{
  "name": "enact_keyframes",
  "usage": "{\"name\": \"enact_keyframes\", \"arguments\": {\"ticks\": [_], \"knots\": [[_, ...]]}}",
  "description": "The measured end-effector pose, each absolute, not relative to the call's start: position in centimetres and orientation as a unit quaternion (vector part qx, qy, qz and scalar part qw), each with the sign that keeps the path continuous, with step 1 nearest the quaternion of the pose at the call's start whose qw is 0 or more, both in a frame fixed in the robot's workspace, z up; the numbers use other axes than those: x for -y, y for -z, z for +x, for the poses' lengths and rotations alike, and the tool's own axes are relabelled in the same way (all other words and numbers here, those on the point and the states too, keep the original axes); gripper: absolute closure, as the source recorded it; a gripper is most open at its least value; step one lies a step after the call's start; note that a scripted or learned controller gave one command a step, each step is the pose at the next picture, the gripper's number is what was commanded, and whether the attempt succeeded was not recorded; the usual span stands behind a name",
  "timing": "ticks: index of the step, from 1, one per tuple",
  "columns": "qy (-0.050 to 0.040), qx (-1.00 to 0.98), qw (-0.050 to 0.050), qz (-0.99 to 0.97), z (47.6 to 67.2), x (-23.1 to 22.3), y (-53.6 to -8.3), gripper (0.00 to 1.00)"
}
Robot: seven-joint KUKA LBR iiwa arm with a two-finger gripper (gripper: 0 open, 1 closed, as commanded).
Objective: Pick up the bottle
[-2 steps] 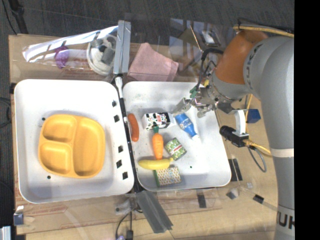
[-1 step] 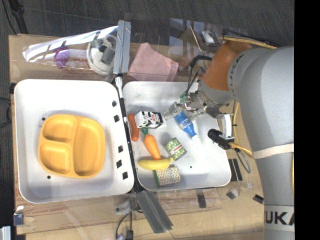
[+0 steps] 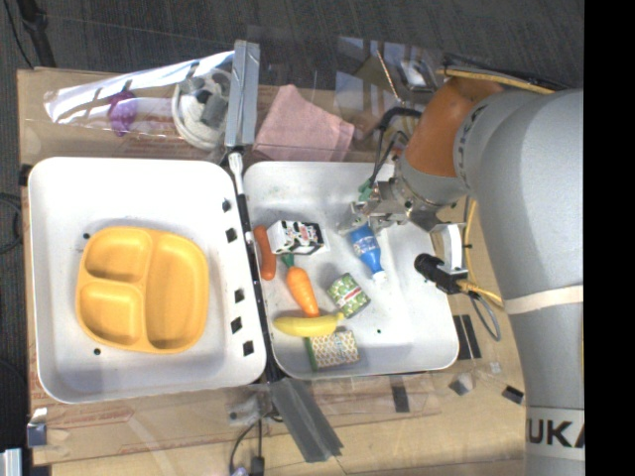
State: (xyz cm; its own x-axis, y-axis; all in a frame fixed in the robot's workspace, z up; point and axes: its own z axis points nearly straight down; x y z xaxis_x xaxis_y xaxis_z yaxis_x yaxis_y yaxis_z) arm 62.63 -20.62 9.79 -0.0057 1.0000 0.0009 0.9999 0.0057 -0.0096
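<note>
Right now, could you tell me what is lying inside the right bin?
In the right bin: a blue bottle, carrot, banana, two small cartons and a sausage. The gripper covers the bottle's upper end.

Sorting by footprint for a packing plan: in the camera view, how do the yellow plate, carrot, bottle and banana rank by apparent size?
1. Yellow plate, by far the largest.
2. Banana.
3-4. Carrot and bottle look alike; no ranking.
</note>
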Motion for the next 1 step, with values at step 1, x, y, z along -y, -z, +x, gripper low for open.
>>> {"name": "enact_keyframes", "arguments": {"ticks": [1], "knots": [[-0.0010,0.704,0.002,-0.710,65.74,13.53,-21.80,1.00]]}}
